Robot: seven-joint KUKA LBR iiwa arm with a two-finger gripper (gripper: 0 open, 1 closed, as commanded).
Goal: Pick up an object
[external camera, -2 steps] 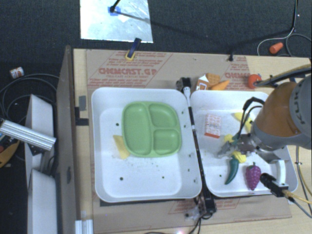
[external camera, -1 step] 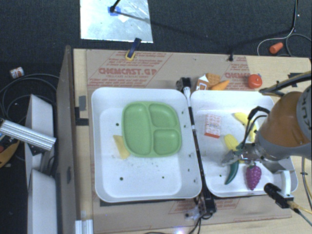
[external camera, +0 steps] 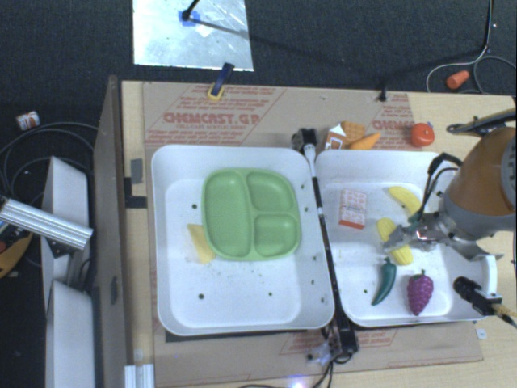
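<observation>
A brown bench (external camera: 242, 107) printed with red lettering fills the middle of the frame and bears two shallow white bins side by side. The left bin (external camera: 174, 241) holds a green divided plate (external camera: 250, 214) at its centre, with a yellow piece (external camera: 199, 242) lying just beside the plate's lower left edge. The right bin (external camera: 355, 297) sits right of centre, and the grey arm (external camera: 477, 192) with its orange band reaches into it from the right edge of the frame. Its gripper (external camera: 401, 237) is low over the middle of that bin, amid a cluster of yellow pieces (external camera: 401, 255); whether its fingers are apart or together cannot be told. Near the bin's upper middle lies a white packet with red print (external camera: 352, 208), and a yellow banana-like piece (external camera: 404, 197) lies to its right. Toward the lower right of the bin, a purple bunch of grapes (external camera: 419, 291) lies beside a dark green pepper (external camera: 384, 281). An orange ball (external camera: 422, 134) and an orange carrot-like piece (external camera: 365, 141) rest on the bench above the right bin.
</observation>
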